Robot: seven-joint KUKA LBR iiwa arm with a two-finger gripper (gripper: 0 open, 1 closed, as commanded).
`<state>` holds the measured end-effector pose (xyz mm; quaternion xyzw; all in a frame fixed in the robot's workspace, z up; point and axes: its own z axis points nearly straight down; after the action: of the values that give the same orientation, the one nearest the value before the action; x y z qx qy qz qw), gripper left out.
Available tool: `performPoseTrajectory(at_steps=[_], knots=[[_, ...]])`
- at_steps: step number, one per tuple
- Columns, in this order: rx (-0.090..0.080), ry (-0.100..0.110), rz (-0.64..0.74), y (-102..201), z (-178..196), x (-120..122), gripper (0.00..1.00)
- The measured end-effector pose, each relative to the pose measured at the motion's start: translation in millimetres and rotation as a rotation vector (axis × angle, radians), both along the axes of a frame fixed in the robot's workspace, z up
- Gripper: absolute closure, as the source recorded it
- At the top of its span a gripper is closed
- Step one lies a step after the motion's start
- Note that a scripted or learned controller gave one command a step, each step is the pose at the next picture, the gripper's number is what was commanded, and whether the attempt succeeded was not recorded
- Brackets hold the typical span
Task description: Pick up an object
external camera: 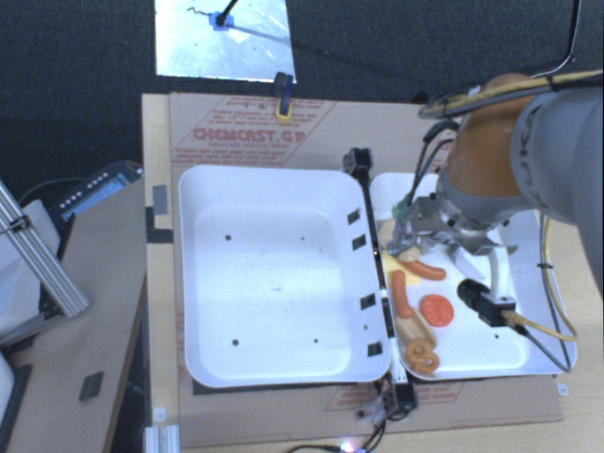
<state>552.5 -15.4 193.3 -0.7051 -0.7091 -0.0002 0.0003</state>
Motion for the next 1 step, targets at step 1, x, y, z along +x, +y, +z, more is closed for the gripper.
performPoseTrajectory(at_steps=[1], knots=[[0.0,-0.001,0.0,23.9,-9.2,3.7,1.0]])
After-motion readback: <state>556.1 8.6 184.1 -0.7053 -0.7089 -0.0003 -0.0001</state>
